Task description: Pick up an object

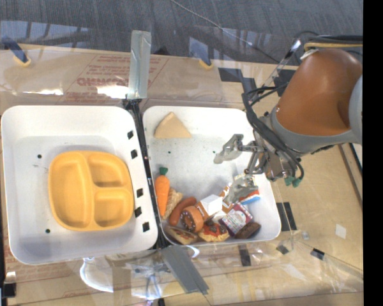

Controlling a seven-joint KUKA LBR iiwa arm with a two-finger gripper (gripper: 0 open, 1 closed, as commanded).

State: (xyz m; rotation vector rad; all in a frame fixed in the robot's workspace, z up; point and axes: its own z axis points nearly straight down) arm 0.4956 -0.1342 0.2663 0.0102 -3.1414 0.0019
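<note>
Two white bins are seen side by side. A yellow divided tray [89,189] lies in the left bin [25,123]. In the right bin [198,116], a carrot [162,194] lies against the left wall, a tan wedge [172,127] near the top, and packets [237,217] are heaped at the bottom. The gripper [235,166] is poised above the heap, fingers spread, nothing clamped.

I count two white bins on my bench: the left bin [16,190] and the right bin [198,116]. The left one carries one yellow divided tray [89,189]. The right one carries one tan wedge [171,127], one toy carrot [162,194], and a heap of small food items [207,220] (too tangled for me to number surely).
</note>
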